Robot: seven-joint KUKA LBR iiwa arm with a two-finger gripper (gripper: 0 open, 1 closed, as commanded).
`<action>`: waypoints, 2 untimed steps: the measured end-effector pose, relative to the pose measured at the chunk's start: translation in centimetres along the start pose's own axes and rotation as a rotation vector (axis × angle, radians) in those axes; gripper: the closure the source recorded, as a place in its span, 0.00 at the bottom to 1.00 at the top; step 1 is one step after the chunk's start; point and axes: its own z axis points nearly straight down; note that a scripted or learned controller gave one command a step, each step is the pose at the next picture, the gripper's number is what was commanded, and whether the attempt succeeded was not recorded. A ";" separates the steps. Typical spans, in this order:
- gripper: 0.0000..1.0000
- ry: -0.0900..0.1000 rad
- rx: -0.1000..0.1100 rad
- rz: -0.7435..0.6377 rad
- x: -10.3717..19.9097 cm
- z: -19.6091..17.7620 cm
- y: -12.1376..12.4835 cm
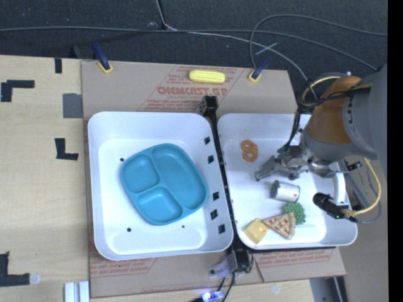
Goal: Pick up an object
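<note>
Nearest the camera, along the lower rim of the right white bin (340, 236), lies a cluster of toy food: a pale yellow wedge of cheese (255, 230) at the left, a triangular pizza slice with red topping (281, 224) touching it on its right, and a small green broccoli floret (295, 211) just beside the pizza's upper corner. A little further up sits a short grey and white cylinder (285, 190) lying on its side, close above the broccoli.

In the left white bin (101, 131) rests a blue plastic plate with three compartments (164, 182), tilted diagonally across the bin floor; two small dark specks lie on the white floor below it.

The gripper (267, 171) reaches in from the right over the middle of the right bin, its dark fingers pointing left and appearing slightly spread, with nothing visible between them. It sits just above and to the left of the cylinder, apart from it. Behind it the grey arm with its orange band (330, 115) fills the right side of the bin, with black cables looping around it.

Further up, near the bin's upper left, lies a small brown pretzel-shaped ring (249, 150), well apart from the gripper tips.

Beyond both bins, on the brown cardboard sheet (126, 87) with red lettering, a yellow corn cob toy (206, 77) lies flat, with two blue and yellow clamps (102, 60) holding the cardboard's far edge. Dark fabric backs the bench.
</note>
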 end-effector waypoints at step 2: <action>1.00 0.000 -0.005 0.001 -0.7 -7.3 0.5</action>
